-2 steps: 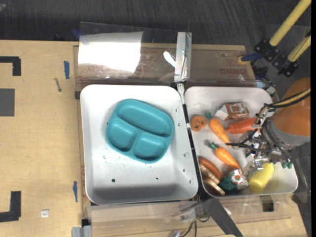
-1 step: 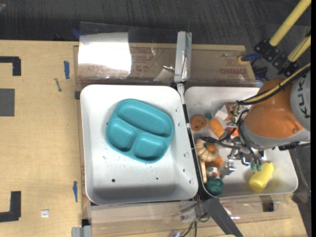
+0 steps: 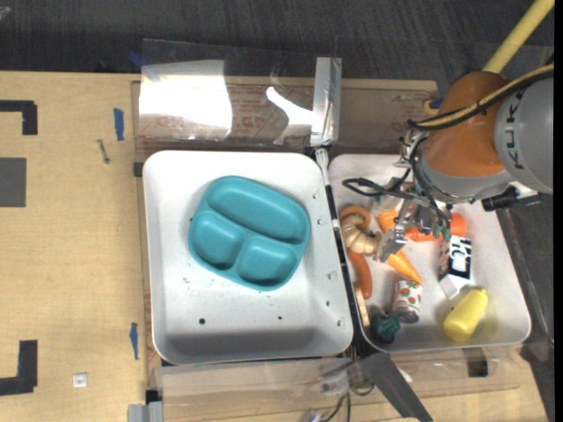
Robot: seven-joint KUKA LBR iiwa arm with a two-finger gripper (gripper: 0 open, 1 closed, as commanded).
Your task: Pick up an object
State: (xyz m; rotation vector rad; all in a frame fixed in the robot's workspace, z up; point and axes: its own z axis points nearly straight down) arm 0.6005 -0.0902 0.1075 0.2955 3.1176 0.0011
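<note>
The right bin (image 3: 510,275) holds a jumble of small objects. My gripper (image 3: 406,229) hangs low over the bin's upper middle, under the orange wrist band (image 3: 466,143). An orange carrot (image 3: 406,265) lies just below it. A tan ring-shaped piece (image 3: 354,227) sits to its left, with an orange sausage shape (image 3: 361,272) under that. A small printed can (image 3: 407,299), a yellow bottle (image 3: 465,313), a dark green item (image 3: 384,326) and a black-and-white packet (image 3: 457,258) lie nearer the front. I see nothing clearly held.
The left bin (image 3: 167,297) holds a teal divided plate (image 3: 249,231). A ridge (image 3: 339,262) separates the two bins. Clear plastic sheeting (image 3: 229,104) stands behind them. Cardboard (image 3: 62,236) covers the bench to the left. Black cables (image 3: 369,185) trail near the wrist.
</note>
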